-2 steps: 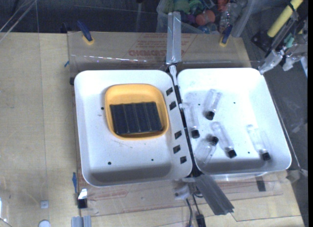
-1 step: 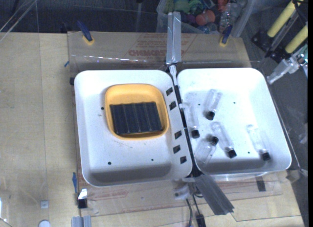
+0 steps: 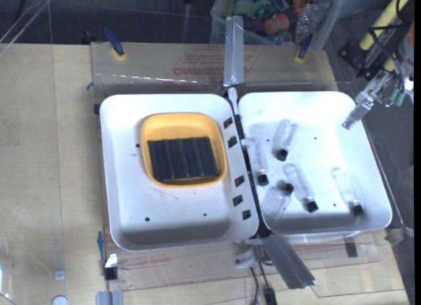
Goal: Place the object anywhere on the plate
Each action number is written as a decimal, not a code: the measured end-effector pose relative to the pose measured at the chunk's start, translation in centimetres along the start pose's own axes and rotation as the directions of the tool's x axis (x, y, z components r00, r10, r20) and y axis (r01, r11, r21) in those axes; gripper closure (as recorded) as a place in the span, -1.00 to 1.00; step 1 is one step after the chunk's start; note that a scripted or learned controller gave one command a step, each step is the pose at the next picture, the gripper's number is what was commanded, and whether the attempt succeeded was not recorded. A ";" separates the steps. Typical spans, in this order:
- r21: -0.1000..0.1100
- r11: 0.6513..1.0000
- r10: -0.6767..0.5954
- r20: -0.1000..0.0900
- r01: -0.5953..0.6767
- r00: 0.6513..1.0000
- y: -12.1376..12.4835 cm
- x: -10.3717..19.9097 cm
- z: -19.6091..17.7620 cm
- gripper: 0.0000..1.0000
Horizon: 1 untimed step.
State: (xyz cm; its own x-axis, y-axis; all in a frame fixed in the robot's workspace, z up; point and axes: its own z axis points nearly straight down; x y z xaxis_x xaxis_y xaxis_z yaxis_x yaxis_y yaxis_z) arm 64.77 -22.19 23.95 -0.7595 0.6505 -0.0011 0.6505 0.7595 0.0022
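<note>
Nothing placed yet: yellow plate (image 3: 183, 150) in left bin (image 3: 122, 185) carrying only a dark ridged insert, clear vials (image 3: 284, 140) scattered across right bin (image 3: 368, 159), gripper (image 3: 358, 114) poised at that bin's far right edge, finger state impossible to tell, whole pick-and-place left.

Arm (image 3: 401, 47) cut off by right edge; clear vials (image 3: 284, 140) faint against right bin (image 3: 368, 159), outlines hard to trace.
</note>
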 end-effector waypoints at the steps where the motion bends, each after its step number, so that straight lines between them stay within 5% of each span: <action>1: -0.001 0.980 -0.197 0.007 0.197 0.980 -1.0 1.1 -9.6 -1.00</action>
State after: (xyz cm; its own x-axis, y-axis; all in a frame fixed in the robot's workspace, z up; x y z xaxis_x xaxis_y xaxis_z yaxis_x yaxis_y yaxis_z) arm 63.29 -22.24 33.53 -0.8728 0.4881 -0.0083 0.4881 0.8728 0.0033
